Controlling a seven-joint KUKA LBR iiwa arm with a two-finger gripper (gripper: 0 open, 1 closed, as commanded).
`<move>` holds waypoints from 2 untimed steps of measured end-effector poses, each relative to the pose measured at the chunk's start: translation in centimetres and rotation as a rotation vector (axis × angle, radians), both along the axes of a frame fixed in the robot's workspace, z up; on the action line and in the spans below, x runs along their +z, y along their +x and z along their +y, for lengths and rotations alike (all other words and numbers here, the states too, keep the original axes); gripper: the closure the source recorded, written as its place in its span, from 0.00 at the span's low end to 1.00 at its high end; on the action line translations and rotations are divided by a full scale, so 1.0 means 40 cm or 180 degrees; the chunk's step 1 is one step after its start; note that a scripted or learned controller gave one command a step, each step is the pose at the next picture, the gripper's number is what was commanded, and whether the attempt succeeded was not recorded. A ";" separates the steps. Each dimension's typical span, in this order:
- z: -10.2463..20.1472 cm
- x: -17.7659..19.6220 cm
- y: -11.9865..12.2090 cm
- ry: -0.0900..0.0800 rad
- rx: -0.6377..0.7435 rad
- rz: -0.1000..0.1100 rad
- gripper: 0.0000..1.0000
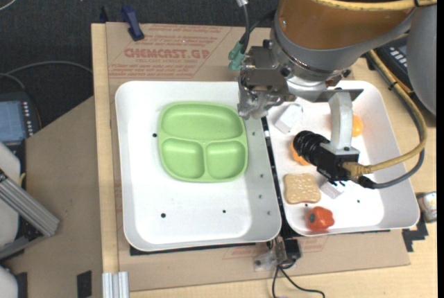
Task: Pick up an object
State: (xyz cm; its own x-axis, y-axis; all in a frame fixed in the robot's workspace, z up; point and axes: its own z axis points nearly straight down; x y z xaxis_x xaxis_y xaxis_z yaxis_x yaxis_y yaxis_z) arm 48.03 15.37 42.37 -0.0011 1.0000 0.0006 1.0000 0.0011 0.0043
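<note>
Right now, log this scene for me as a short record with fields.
left bin: green plate with three sections
right bin: bread slice, red tomato, orange piece partly hidden, yellow piece, white piece
claw: over the wall between the bins, by the plate's far right corner
held: cannot tell

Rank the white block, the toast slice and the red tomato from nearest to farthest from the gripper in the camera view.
1. White block, in the right bin, just right of the gripper.
2. Toast slice, lower in that bin.
3. Red tomato, by that bin's front edge.
</note>
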 end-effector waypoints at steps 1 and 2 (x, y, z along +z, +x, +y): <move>0.002 0.026 0.001 0.0001 0.0002 -0.0007 1.00; 0.003 0.051 0.002 0.0002 0.0004 -0.0013 1.00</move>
